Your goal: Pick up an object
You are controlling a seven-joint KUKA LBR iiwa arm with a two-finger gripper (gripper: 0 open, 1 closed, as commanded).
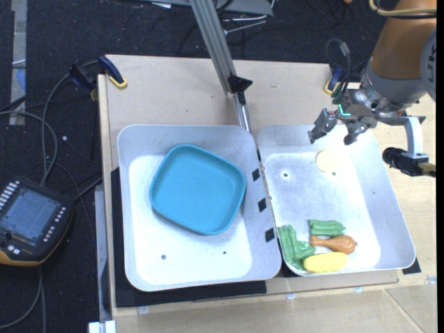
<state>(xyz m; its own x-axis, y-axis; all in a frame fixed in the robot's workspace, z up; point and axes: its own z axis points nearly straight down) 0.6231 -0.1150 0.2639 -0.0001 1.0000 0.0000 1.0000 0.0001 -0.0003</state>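
Note:
My gripper hangs above the far edge of the right bin, its two dark fingers spread open with nothing between them. A pale round disc lies on the bin floor just below the gripper. At the bin's near end sit a green bean-like piece, a brown drumstick, a yellow piece and a green leafy piece, all well away from the gripper.
The left bin holds a blue square plate. A slanted metal pole runs down to the divide between the bins. Cables and a handheld pendant lie off the bench at left.

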